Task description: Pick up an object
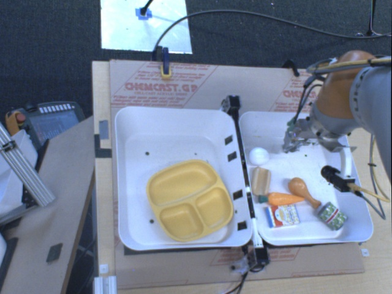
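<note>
I see my gripper (293, 144) over the right bin's (275, 126) far side, white ball (258, 156) by its left wall, carrot (285, 198) beside small carton (282, 215), yellow divided tray (190, 199) in left bin (153, 133).

Pale sheet (144, 17) beyond bench; yellow clamp (166, 72) on cardboard (202, 78) edge.

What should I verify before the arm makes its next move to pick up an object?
1. The gripper is over the right bin: ok.
2. The gripper carries nothing yet: cannot tell.
3. The white ball lies apart from the tan block, so it looks easy to approach: ok.
4. The carrot has free room around it: not ok, the carton and the tan block crowd it.
5. The yellow tray in the left bin is out of the way: ok.
</note>
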Controlling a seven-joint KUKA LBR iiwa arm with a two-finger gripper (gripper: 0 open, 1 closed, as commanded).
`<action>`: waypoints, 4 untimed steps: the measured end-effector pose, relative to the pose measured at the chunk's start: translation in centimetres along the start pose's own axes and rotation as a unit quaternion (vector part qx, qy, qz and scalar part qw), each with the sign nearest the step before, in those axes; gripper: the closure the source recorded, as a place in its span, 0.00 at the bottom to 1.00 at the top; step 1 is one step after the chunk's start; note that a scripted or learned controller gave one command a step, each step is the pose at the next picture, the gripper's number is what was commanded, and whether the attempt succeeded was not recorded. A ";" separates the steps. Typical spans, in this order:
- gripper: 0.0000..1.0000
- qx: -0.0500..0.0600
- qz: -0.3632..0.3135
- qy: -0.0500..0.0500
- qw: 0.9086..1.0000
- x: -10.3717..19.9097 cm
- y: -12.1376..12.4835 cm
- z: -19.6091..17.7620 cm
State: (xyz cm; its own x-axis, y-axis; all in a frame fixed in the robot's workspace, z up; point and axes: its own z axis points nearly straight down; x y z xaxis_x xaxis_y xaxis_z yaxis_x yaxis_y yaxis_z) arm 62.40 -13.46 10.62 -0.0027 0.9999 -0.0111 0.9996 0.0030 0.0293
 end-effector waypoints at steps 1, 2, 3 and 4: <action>1.00 0.012 0.000 0.005 1.000 0.1 0.1 -4.4; 1.00 0.010 -0.001 0.005 1.000 0.3 1.4 -10.1; 1.00 0.011 -0.001 0.005 1.000 0.7 1.1 -15.0; 1.00 0.013 -0.003 0.006 1.000 6.1 0.8 -15.6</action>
State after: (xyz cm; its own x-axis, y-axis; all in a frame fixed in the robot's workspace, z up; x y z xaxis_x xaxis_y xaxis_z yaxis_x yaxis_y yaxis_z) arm 62.73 -7.18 26.17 -0.0094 1.0000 0.0012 1.0000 0.0094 0.0030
